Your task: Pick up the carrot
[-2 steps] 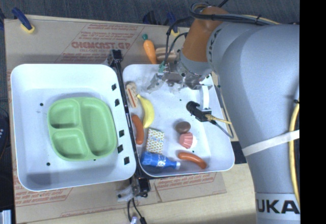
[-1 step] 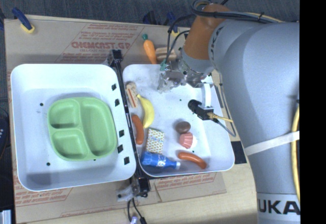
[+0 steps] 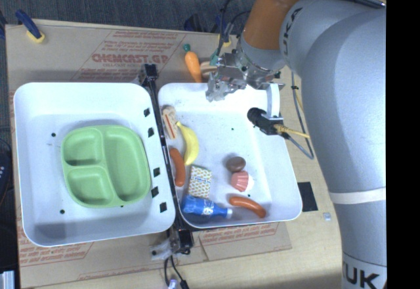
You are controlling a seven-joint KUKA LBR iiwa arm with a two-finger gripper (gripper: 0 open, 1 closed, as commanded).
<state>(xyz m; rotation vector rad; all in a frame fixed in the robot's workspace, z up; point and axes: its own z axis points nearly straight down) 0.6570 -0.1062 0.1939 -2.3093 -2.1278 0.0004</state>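
Carrot lies on the surface just above the right bin's top-left rim, upper centre of frame. Likely light, rigid toy plastic, slick; grip mid-body across its width. Hand just right of it; can't tell its opening. Right bin: banana, sausages, bottle. Left bin: green tray.

Bulky grey arm, orange wrist band, black cables, metallic tool, dark KUKA lettering

Orange carrot — green-tipped, tilted, just beyond the right bin's rim
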